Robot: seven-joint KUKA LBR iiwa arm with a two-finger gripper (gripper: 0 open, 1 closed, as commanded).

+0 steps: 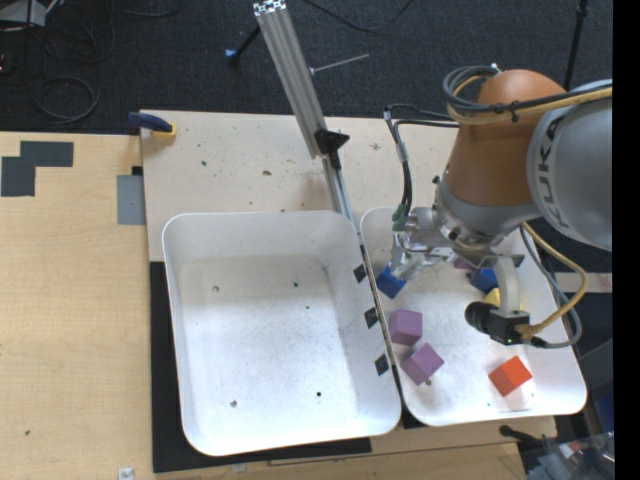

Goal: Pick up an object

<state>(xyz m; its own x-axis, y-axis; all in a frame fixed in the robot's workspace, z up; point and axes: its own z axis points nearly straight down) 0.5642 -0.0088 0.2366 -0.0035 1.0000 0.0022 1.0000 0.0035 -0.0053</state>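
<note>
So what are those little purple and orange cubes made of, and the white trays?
The purple cubes and the orange cube look like matte foam or painted wood: flat colour, no shine, soft edges. The white trays look like smooth moulded plastic, judging by their rounded corners and thin rims.

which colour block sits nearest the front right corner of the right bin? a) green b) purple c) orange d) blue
c: the orange cube-shaped block lies alone near the front right corner of the shallow white right bin, while the two purple cube-shaped blocks lie by its left wall and the small blue block lies further back, below the gripper.
</note>
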